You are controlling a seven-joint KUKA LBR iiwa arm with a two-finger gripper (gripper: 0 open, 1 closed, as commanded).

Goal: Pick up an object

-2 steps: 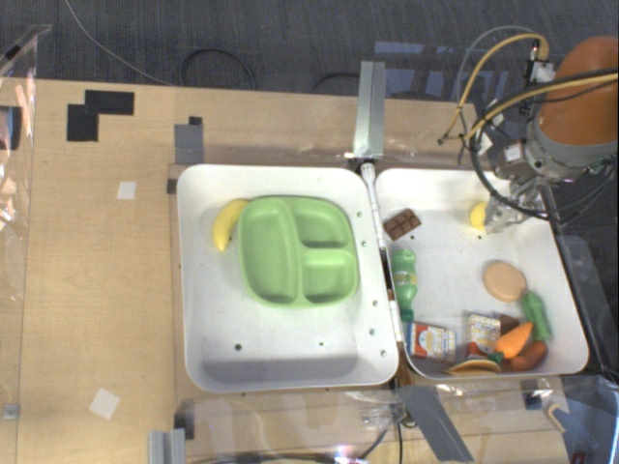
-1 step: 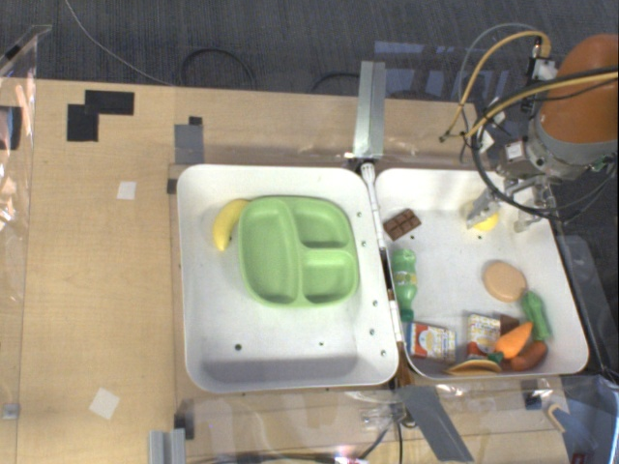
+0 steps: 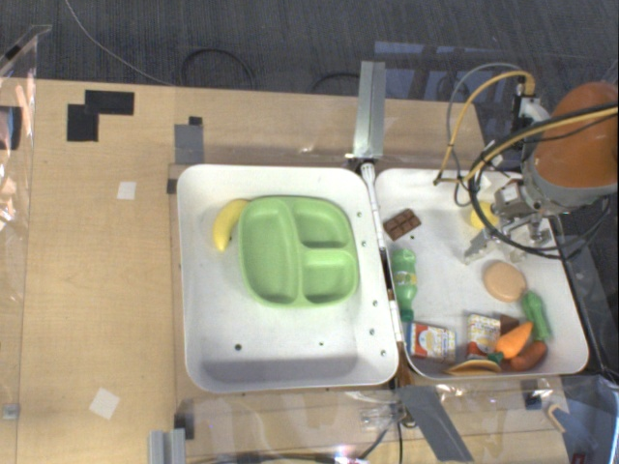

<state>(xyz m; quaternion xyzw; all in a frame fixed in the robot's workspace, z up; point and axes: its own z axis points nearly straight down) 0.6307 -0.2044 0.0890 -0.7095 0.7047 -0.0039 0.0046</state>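
My gripper [image 3: 503,244] hangs over the back right part of the right bin [image 3: 440,206], with its fingers [image 3: 479,249] spread open and nothing between them. Just in front of it lies a round tan bun [image 3: 504,281]. A small yellow thing [image 3: 478,217] peeks out beside the wrist, and I cannot tell what it is. Along the bin's left wall lie a brown chocolate bar [image 3: 401,224] and a green bottle [image 3: 403,276]. At the front sit a small carton [image 3: 432,339], a carrot [image 3: 515,337] and a green vegetable [image 3: 535,314].
The left bin [image 3: 208,346] holds a green divided plate [image 3: 295,249] with a banana [image 3: 227,223] at its left edge. A metal divider post [image 3: 368,114] stands between the bins at the back. Cables [image 3: 474,95] loop above the right bin.
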